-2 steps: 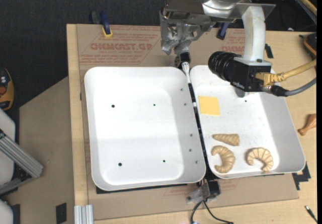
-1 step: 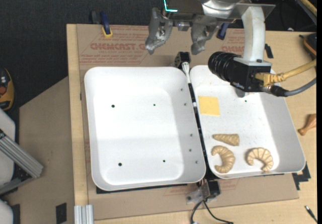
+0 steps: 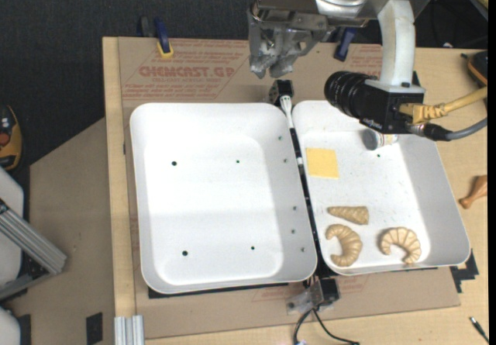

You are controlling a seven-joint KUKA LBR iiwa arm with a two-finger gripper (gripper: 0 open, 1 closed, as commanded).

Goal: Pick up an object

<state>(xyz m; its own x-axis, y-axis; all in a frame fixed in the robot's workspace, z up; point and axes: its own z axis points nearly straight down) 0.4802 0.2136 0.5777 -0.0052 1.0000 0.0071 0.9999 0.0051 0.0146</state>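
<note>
Bench [image 3: 85, 204], two bins, pincer [image 3: 273, 56] above.

— What is seen below the gripper [image 3: 273, 63]?
— A left bin [image 3: 209, 196] and a right bin [image 3: 422, 181] are set upon a cardboard sheet [image 3: 194, 70].
— And leftward?
— A blue clamp [image 3: 163, 37] is fixed there.
</note>
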